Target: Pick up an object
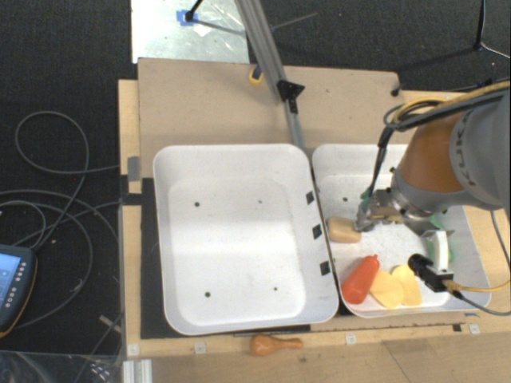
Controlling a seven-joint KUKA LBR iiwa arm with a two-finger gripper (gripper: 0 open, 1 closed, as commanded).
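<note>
Grey arm point(459, 162) (wrist bent down) over right bin point(339, 162)

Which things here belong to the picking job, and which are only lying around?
For the job: gripper, tan block, red object, yellow pieces, right bin.

Lying about: left bin, brown object on the bench's front edge, tablet, floor cables.

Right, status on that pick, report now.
Gripper low in right bin, at tan block; grasp unconfirmed. Red piece, yellow pieces nearby, apart.
</note>
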